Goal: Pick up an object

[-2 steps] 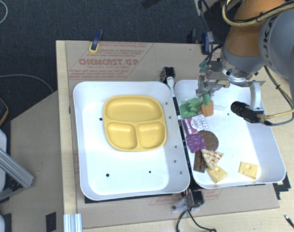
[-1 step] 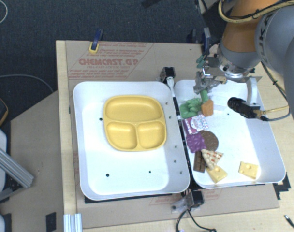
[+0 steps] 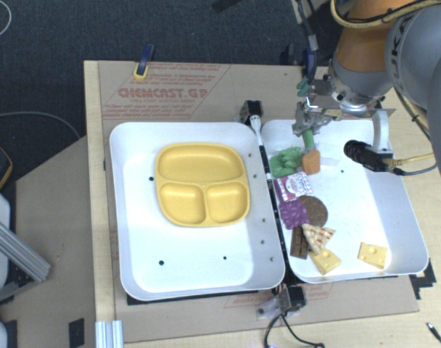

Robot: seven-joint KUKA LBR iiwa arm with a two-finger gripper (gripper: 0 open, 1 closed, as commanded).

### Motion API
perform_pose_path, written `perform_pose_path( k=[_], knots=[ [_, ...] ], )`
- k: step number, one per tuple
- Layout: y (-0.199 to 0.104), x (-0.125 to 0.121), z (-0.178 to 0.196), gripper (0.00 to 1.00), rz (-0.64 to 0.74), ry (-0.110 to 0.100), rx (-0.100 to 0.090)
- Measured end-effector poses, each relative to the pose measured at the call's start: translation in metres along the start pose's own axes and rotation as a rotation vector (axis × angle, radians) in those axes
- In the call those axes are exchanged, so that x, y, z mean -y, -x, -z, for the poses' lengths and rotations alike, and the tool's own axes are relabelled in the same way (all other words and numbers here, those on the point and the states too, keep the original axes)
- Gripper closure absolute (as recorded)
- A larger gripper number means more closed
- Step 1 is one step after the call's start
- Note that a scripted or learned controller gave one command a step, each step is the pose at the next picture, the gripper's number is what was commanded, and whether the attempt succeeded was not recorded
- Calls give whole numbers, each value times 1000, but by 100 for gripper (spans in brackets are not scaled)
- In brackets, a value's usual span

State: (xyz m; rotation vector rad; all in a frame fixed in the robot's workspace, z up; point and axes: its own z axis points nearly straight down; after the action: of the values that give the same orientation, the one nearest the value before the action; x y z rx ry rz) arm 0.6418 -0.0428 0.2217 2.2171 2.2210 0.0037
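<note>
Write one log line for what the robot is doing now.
hand: above orange toy, right bin | grasp: unclear | yellow tray: left bin

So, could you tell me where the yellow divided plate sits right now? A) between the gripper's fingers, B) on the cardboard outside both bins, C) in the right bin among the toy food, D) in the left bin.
D: the yellow divided plate lies flat in the left bin, apart from the toy food in the right bin.
</note>
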Motion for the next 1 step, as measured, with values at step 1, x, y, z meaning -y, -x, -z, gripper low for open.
perform_pose_path(
  k=[1],
  knots=[
    [-8, 13, -5, 100, -1, -8, -1]
  ],
)
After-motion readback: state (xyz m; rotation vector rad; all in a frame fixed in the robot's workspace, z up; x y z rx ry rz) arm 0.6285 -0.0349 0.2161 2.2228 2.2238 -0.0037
